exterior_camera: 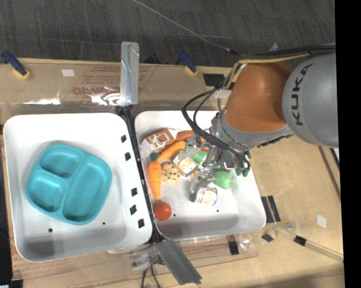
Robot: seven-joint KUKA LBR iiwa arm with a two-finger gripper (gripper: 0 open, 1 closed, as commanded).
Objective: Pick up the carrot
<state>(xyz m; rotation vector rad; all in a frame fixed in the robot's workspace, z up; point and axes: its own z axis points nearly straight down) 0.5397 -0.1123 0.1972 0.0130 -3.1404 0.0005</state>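
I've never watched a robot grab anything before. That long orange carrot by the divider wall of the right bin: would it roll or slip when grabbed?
Probably somewhat. The carrot looks rounded and tapered, so it could roll sideways or pivot if pinched off-centre. Its surface seems smooth like moulded plastic, so likely stiff, light and a bit slippery. It lies close to the bin wall, with a cookie alongside and a tomato at its end, which may limit rolling.

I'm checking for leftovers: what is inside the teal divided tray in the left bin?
The teal divided plastic tray shows bare compartments, nothing lying in them. The white bin floor beneath it is covered, so anything under it cannot be seen.
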